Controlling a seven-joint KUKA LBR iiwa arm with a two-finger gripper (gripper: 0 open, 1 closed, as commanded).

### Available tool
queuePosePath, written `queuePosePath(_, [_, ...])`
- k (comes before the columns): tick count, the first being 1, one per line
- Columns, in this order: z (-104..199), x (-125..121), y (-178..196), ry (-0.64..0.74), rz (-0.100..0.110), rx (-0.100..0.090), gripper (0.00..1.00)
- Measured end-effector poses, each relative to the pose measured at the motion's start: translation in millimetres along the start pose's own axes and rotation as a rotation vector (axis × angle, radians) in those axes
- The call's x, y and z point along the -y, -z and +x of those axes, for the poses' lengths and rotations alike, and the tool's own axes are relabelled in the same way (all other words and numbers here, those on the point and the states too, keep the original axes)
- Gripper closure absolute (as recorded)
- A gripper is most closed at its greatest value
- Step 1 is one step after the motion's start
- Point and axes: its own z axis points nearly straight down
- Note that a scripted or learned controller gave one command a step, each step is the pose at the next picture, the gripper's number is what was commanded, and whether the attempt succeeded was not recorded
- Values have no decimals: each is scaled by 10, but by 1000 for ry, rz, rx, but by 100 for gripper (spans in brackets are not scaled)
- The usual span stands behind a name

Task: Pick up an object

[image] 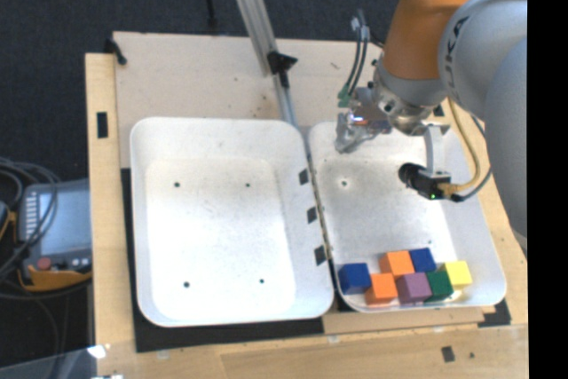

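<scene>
Several small coloured cubes lie packed together at the near edge of the right bin (pixel 355 200): a blue cube (pixel 354 277), two orange cubes (pixel 398 262) (pixel 382 287), a purple cube (pixel 414 287), a green cube (pixel 439 284), a yellow cube (pixel 458 272) and another blue cube (pixel 422 258). My gripper (pixel 349 136) hangs over the far left corner of the right bin, well away from the cubes. I see nothing between its fingers.
The left bin (pixel 217 217) stands beside the right one with black clips (pixel 312 214) along the shared edge. A slanted metal post (pixel 253 9) rises behind the bins. A cable with a black connector (pixel 422 179) dangles from the wrist over the right bin.
</scene>
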Motion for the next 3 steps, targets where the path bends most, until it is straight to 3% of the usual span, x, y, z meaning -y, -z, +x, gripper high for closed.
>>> queuePosePath(2, [940, 66, 42, -1, 5, 1, 100])
queuePosePath(3, [1397, -73, 116, 0, 2, -1, 100])
